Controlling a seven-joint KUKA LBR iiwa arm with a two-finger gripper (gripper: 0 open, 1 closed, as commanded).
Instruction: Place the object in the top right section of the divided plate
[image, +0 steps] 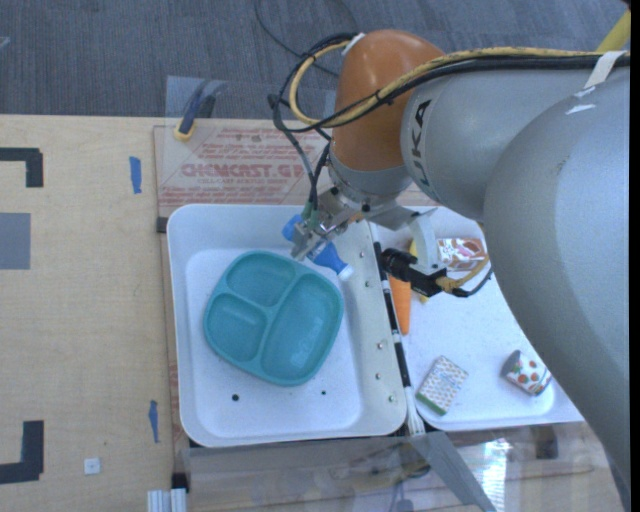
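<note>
One blue object (318, 243) pinched, by the look of it, between gripper (312, 238) fingers, poised just past the divided plate (273, 316)'s upper right rim; next, shifting inward over that section, then releasing.

The arm (520, 160) hides the right bin's (470, 330) far corner and part of a packet (462, 253), and the gripper (315, 235) is blurred.

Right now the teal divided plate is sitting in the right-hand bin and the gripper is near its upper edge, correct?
Not quite. The camera view shows the teal divided plate lying in the left bin, not the right one. The gripper is indeed near its upper edge.
</note>
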